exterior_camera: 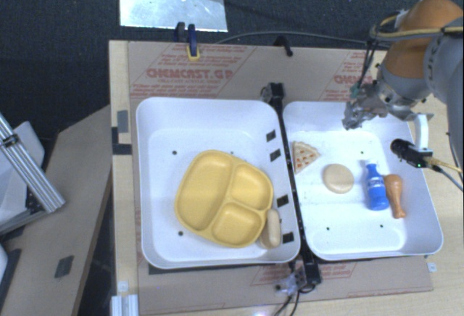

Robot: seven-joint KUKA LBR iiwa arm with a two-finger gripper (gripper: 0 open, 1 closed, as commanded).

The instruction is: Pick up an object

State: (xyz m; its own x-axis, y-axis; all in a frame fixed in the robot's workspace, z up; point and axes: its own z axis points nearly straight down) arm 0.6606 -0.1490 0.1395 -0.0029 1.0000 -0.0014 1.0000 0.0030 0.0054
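In the right bin (362,238) lie a pizza slice (304,156), a round tan cookie (338,178), a blue bottle (375,186) and a brown drumstick (395,194). My gripper (354,117) hangs over the bin's far edge, above and behind these items, with nothing visible between its fingers. The left bin (159,162) holds a yellow divided tray (223,197) and a small tan bread roll (272,227) at the tray's lower right corner.
A black divider with clips (284,162) runs between the two bins. A black and white part of the arm (413,149) juts over the right bin's far right. Cardboard (217,72) lies under both bins, and a metal frame (29,169) stands at the left.
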